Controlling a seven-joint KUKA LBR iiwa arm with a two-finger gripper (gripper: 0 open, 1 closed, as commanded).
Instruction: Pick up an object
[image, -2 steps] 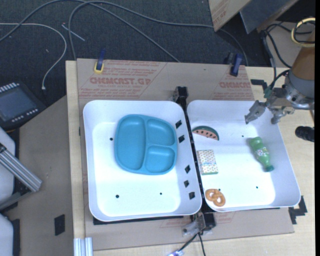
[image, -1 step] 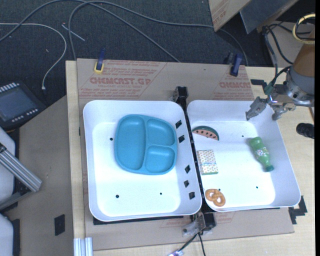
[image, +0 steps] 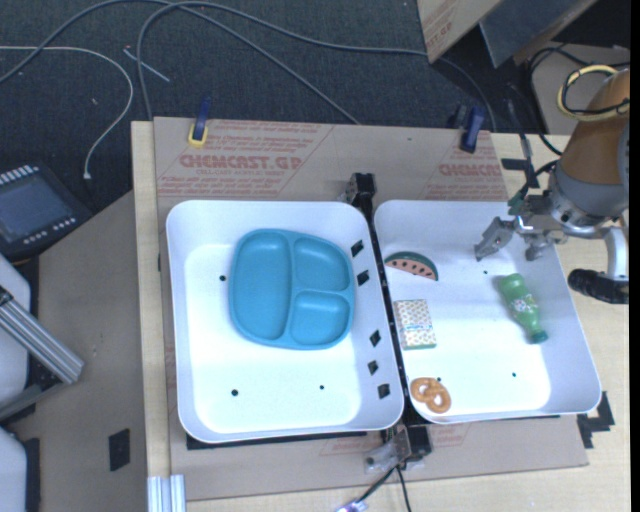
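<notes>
**op_remote:** Looking down at the rig right now, and I'm picking the bottle (image: 522, 306) as my target. It's a small green plastic one lying on its side in the right bin (image: 575, 385), just below the gripper (image: 514, 238). The gripper hangs above the bin floor with its fingers spread apart and nothing between them.

**binwatcher:** How do you reckon it handles?

**op_remote:** My guess is light and stiff, but smooth and round, so it'll probably roll or squirt out if I pinch it off-centre. I'd close across the fat middle of the body, fingers square to its long axis, not at the narrow cap end that points away from the gripper.

**binwatcher:** What else is near the bottle?

**op_remote:** Left of the bottle is a flat watermelon slice (image: 411, 266), red with a green rind, looks like a toy. Below-left of the bottle is a small speckled square pad (image: 416, 323), maybe a sponge, likely soft. Further below-left, near the bin's front rim, sits a knobbly tan pretzel (image: 431, 396). All are well apart from the bottle, so nothing crowds the grasp.

**binwatcher:** And the other bin?

**op_remote:** Far left of the bottle, the left bin (image: 200, 400) holds a glossy blue divided plate (image: 292, 288), three compartments, rounded corners. Too wide to grab, I'd say.
</notes>
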